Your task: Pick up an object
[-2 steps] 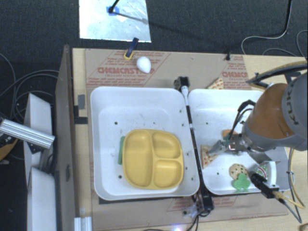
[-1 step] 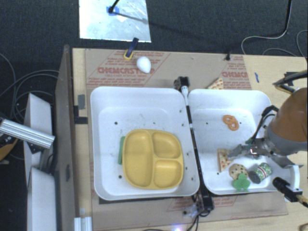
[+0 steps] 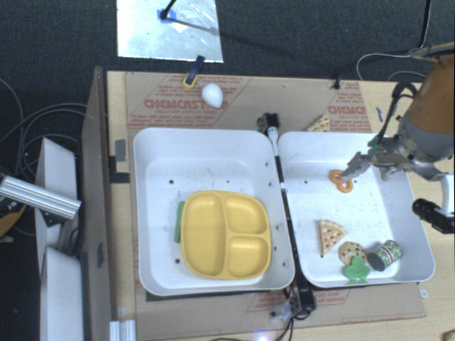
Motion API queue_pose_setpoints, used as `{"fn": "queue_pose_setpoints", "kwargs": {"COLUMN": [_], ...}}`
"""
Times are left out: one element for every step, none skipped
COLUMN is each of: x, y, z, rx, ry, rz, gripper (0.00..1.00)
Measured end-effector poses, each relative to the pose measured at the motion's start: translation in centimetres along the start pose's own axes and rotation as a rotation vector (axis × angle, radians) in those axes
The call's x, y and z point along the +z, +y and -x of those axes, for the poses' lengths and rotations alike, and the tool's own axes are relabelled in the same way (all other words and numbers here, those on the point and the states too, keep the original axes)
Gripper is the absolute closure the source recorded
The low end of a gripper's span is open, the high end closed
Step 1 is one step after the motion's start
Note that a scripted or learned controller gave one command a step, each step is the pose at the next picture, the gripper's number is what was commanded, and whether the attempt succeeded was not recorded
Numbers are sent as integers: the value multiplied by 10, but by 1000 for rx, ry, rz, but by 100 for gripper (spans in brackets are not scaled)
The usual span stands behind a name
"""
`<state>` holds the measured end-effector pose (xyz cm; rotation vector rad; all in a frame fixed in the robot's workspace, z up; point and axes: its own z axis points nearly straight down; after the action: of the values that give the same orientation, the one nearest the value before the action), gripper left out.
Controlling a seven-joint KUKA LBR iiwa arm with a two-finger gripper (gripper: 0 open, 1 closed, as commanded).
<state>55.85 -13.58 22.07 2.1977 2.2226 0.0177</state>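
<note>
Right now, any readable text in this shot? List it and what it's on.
"CHEMCAST", red print on the cardboard sheet behind the left bin.
The same red print repeats on the cardboard behind the right bin, partly cut off by the arm, reads roughly "CHEMC...".
Smaller red lines around both prints: too blurred to read.
Small can in the right bin: label too small to read.

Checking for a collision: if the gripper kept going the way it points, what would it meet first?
Probably the orange ring, just beyond the gripper on the right bin floor; height above it is unclear.
</note>
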Motion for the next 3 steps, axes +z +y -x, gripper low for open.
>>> {"fn": "queue_pose_setpoints", "kwargs": {"x": [83, 135, 122], "y": [-31, -56, -53], "z": [-33, -33, -33], "rx": [6, 11, 8], "ry": [6, 5, 4], "rz": [-26, -23, -17], "gripper": [0, 0, 100]}}
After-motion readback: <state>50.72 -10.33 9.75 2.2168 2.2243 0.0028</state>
